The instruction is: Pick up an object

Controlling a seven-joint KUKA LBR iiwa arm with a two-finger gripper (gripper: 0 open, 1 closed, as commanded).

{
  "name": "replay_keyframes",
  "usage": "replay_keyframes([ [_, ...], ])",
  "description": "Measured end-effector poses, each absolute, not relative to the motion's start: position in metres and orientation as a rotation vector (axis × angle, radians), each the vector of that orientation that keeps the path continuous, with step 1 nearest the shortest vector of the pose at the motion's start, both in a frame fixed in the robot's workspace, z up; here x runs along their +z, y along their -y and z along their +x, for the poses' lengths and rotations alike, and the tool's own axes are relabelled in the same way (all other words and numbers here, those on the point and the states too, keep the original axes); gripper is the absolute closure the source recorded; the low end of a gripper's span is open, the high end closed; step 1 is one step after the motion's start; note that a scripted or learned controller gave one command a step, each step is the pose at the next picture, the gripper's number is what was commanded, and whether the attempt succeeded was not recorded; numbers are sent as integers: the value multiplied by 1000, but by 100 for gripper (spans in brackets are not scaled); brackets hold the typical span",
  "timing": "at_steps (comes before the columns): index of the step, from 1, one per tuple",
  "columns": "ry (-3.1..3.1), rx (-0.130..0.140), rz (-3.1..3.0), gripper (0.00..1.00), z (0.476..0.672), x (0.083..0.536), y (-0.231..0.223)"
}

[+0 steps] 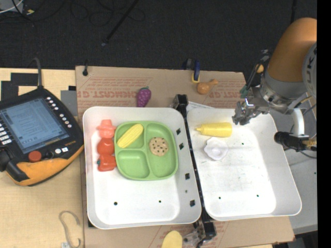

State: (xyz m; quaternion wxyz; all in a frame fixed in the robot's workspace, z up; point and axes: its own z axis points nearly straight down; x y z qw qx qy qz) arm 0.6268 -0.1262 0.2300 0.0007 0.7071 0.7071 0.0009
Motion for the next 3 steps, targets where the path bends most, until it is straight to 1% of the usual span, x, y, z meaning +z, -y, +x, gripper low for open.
replay_keyframes([
  [1, -2220, -3, 2229, 100, 579, 239, 104],
  [2, -2222, -6, 2231, 100, 532, 219, 86],
  [3, -2219, -4, 2230, 100, 507, 224, 79],
])
